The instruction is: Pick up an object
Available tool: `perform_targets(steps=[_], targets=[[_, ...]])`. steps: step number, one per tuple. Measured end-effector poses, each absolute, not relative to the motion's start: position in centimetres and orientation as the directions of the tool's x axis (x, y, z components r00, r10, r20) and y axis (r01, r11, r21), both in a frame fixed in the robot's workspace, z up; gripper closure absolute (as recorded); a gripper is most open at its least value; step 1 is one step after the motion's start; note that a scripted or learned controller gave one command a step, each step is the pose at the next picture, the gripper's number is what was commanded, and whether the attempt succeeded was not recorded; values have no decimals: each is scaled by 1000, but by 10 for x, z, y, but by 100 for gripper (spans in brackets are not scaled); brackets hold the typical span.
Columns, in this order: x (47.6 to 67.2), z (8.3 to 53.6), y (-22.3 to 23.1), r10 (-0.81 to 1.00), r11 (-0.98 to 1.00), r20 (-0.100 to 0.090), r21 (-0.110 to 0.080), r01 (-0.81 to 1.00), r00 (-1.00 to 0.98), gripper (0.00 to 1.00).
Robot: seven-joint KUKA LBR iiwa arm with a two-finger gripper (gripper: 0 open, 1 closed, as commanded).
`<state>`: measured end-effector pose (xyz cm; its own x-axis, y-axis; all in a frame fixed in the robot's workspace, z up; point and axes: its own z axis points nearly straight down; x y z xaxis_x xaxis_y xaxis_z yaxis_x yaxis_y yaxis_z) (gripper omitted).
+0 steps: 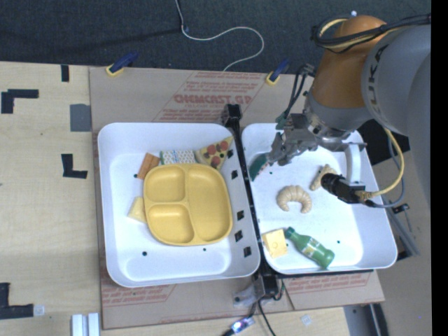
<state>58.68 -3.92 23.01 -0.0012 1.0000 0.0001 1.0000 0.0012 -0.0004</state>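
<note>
Going left to right, the left bin (112, 208) held a yellow divided plate (187, 203) well off to the gripper's left, and the red print on the cardboard (203, 96) behind the bins was too smeared for me to make out any words. The gripper (280, 154) sat low over the back of the right bin (371, 247) with a small dark green thing (257, 164) right at its tip, but honestly I couldn't tell if it was pinched or just touched, so I'd call the pick not done. Nearer the camera than the gripper were the croissant (295, 198), yellow block (275, 243) and green bottle (310, 248), all lying loose, no readable labels.
</note>
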Motion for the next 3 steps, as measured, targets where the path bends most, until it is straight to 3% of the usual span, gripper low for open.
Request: perform_targets(steps=[1,2,3], targets=[[597,217,-30,1000,1,-1,-2,1000,-1,100],[584,218,-25,1000,1,-1,-3,1000,-1,100],[588,214,-33,1000,0,-2,-2,1000,0,100]])
